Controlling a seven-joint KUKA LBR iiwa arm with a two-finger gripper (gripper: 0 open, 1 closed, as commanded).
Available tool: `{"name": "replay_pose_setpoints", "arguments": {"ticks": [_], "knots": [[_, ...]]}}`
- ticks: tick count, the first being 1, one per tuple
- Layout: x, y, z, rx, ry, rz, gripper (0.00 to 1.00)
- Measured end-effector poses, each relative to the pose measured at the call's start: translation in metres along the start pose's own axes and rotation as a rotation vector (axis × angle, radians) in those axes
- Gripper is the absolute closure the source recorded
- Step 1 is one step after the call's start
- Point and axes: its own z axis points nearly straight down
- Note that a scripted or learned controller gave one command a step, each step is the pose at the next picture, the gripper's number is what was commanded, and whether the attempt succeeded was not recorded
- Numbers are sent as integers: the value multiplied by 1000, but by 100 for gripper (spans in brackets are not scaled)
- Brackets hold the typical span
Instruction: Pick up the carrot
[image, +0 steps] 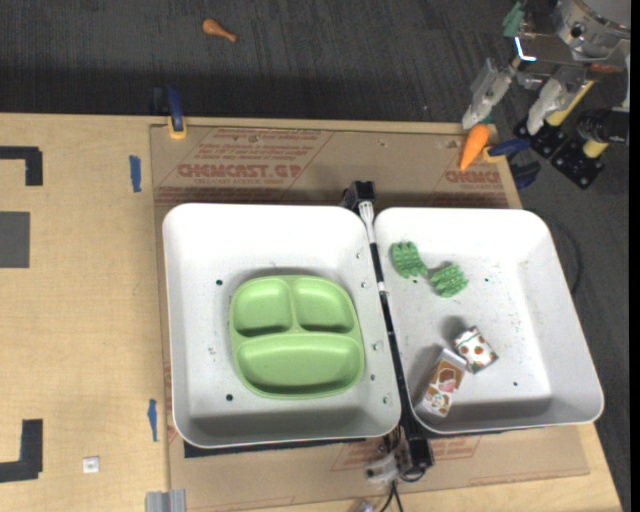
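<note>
Beyond the right bin (560, 300), upper right: one end effector (518, 100), partly cut off, fingers spread; one small orange carrot (474, 146) hanging beside its left finger, contact unclear.

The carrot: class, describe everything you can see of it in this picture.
The carrot is small, bright orange and smooth, like a plastic toy, tapering toward its lower end. It hangs tilted at the view's upper right, above the cardboard sheet and beyond the right bin, just below the gripper. Whether the fingers grip its top cannot be told.
</note>
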Motion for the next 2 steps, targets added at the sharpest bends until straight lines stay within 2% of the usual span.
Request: {"name": "replay_pose_setpoints", "arguments": {"ticks": [1, 2], "knots": [[40, -7, 111, 4, 0, 62, 0], [100, -30, 241, 6, 0, 252, 0]]}}
